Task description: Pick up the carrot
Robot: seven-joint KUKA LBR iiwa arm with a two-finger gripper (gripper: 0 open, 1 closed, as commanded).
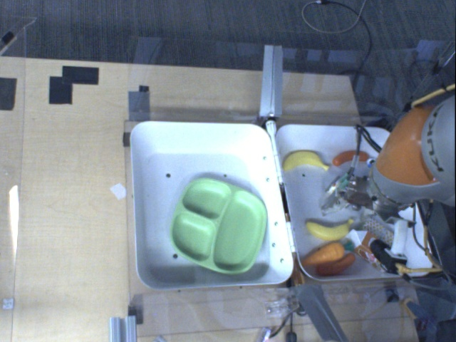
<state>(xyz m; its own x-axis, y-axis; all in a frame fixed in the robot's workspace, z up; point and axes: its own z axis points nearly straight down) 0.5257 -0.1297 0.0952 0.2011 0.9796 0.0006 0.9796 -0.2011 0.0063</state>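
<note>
Even bright overhead light, soft shadows inside the white bins (142,212), slightly soft focus

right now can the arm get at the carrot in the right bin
Probably yes. The carrot lies uncovered near the front wall of the right bin, with the end effector just behind it. A banana lies close behind the carrot, so the approach is tight.

a: what's in the left bin (149,212)?
b: a green divided plate (219,225), three compartments, toward the near side.
a: and the right bin (306,137)?
b: a yellow banana (305,161) at the far left, another banana (329,229) nearer, something red-orange (350,157) far back.
</note>
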